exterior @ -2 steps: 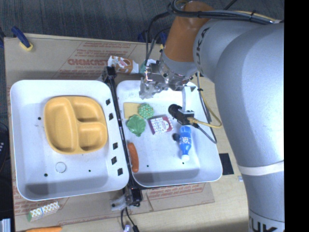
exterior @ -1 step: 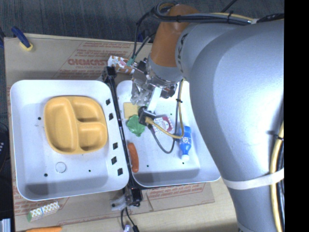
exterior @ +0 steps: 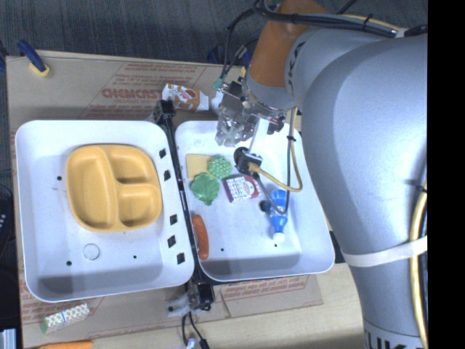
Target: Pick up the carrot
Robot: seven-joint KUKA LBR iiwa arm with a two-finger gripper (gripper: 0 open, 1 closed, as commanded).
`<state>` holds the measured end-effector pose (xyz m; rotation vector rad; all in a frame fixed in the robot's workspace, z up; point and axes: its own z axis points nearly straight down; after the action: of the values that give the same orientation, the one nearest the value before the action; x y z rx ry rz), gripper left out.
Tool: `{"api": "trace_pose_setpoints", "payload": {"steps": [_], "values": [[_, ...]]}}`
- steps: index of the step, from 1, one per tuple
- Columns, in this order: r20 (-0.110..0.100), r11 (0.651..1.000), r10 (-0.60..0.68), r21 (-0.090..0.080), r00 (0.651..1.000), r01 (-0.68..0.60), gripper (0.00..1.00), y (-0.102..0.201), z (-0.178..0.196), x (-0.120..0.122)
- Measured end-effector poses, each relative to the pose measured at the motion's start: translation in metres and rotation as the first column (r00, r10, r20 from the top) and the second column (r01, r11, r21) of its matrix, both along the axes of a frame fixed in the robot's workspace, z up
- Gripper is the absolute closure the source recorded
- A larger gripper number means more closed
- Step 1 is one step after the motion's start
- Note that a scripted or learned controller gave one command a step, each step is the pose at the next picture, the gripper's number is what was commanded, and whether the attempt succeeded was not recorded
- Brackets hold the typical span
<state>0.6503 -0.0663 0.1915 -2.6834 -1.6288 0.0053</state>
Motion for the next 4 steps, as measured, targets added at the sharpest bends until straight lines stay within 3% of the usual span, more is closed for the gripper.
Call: {"api": "trace_pose_setpoints", "payload": {"steps": [1, 2, 3, 4], "values": [[0.001, 0.972, -0.235, 0.0, 0.972, 0.235, 1.0, -0.008, 0.11, -0.03], [0.001, 0.992, -0.127, -0.001, 0.992, 0.127, 1.0, -0.009, 0.163, -0.003], [-0.002, 0.993, 0.115, 0.001, 0.993, -0.115, 1.0, 0.021, 0.046, -0.008], [-0.001, 0.975, 0.22, 0.001, 0.975, -0.22, 1.0, 0.09, 0.044, -0.038]]}}
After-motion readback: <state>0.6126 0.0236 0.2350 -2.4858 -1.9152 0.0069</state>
